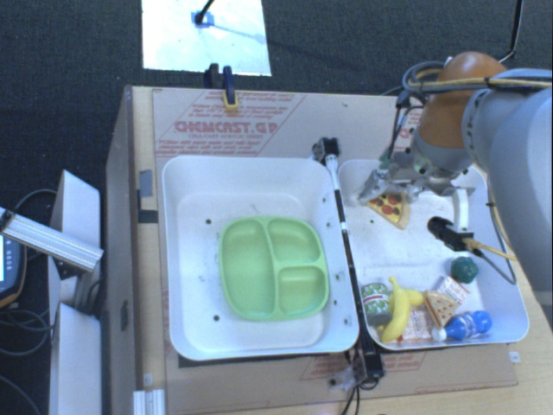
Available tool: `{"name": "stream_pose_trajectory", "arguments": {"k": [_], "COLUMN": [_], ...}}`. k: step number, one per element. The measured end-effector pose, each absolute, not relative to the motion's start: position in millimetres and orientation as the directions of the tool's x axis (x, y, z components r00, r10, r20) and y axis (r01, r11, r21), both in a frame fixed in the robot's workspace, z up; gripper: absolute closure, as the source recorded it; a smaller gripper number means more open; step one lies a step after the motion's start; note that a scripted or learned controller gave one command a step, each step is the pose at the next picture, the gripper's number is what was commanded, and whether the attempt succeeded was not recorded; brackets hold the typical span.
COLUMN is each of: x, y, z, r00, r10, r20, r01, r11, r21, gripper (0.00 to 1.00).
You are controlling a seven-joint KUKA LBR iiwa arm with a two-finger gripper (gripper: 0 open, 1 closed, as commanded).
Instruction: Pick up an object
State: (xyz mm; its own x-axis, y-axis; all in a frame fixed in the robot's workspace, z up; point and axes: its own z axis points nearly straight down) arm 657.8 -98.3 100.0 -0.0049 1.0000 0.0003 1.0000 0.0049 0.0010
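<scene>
Gripper over pizza slice at right bin's 11 o'clock; finger state unclear. "CHEMCAST GP" readable on board, 12 o'clock.

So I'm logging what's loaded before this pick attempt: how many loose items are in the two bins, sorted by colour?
Green: 2, the divided tray in the left bin and a dark ball in the right bin
Yellow: 1, banana
Orange-red: 2, pizza slice and cracker pack
Blue: 1, bottle
Green-and-white: 1, can
Total: 7
</scene>
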Motion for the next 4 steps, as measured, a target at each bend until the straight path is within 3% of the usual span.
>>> {"name": "stream_pose_trajectory", "arguments": {"k": [1,2,3,4], "x": [669.2,653.6,646.0,656.0], "y": [-106.4,-105.7,-109.2,-110.6], "z": [114.8,127.3,105.4,89.0], "r00": [-0.005,-0.001,-0.001,-0.004], "r10": [1.0,1.0,1.0,1.0], "r20": [-0.001,-0.001,-0.001,-0.001], "r01": [1.0,1.0,1.0,1.0], "r11": [0.005,0.001,0.001,0.004], "r21": [0.003,0.003,0.001,0.002], "gripper": [0.0,0.0,0.0,0.0]}}
